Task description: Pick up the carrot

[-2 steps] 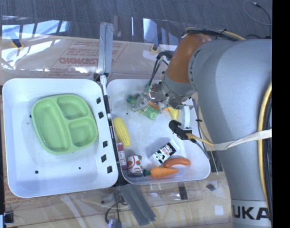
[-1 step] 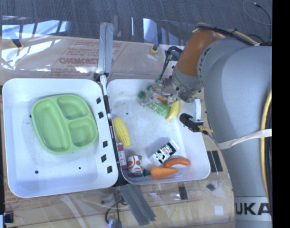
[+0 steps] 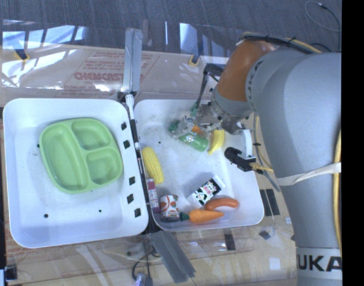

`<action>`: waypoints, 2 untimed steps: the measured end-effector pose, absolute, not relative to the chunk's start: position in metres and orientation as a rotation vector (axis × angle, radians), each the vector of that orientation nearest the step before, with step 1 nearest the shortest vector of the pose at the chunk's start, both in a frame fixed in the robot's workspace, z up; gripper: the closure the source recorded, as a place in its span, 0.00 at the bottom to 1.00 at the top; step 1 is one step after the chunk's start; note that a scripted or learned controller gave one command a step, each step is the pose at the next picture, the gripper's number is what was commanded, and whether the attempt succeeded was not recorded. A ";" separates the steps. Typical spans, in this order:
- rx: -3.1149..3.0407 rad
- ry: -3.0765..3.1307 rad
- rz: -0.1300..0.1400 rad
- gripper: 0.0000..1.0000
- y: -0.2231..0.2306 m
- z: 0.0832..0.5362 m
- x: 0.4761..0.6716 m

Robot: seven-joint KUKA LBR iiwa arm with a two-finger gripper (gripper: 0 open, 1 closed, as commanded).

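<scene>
The carrot is orange with a small green top. It lies flat along the front wall of the right bin, its tip pointing right. The gripper hangs at the back of that same bin, far from the carrot. It is low over a green bottle and beside a yellow banana-like piece. The grey arm with its orange band comes in from the right and covers the bin's far right corner.
Just behind the carrot in the right bin are a red-orange sausage, a black-and-white milk carton and a small can. A corn cob lies by the left wall. The left bin holds a green divided plate.
</scene>
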State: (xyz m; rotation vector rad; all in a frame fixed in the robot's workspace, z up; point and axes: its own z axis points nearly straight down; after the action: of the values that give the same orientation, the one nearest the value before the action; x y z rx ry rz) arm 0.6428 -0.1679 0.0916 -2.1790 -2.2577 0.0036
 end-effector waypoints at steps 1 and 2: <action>-2.169 -2.262 0.005 1.00 -0.166 0.101 0.643; -2.165 -2.260 0.006 0.00 -0.165 0.100 0.642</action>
State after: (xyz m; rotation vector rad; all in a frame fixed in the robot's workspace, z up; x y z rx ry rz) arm 0.6423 -0.1649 0.1004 -2.1654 -2.2602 0.0060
